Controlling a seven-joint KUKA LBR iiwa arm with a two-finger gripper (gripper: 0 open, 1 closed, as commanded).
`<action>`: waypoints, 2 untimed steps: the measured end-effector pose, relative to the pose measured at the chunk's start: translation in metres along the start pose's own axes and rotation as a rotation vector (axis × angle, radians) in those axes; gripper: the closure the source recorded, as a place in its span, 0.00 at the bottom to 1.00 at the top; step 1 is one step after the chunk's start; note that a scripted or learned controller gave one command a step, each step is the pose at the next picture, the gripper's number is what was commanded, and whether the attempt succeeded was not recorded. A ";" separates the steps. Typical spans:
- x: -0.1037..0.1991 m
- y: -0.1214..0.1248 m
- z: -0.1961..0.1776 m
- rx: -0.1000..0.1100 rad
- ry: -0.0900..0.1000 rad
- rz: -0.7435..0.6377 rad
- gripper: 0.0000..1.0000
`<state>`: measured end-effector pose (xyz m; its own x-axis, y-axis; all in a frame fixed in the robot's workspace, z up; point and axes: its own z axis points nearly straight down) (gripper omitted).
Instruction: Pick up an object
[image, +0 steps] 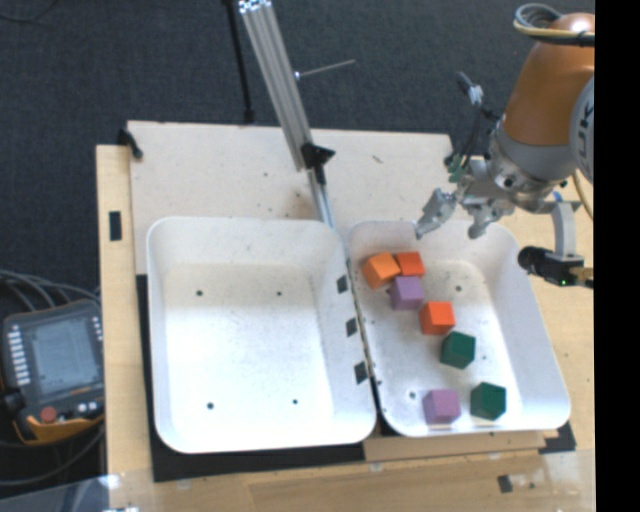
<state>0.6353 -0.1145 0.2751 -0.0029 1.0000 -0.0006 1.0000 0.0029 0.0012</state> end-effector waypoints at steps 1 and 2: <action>0.000 0.000 0.000 0.000 0.000 0.000 0.00; 0.002 -0.002 0.063 0.006 0.000 0.003 0.00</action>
<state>0.6334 -0.1122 0.2125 0.0005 1.0000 -0.0010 1.0000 -0.0005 -0.0052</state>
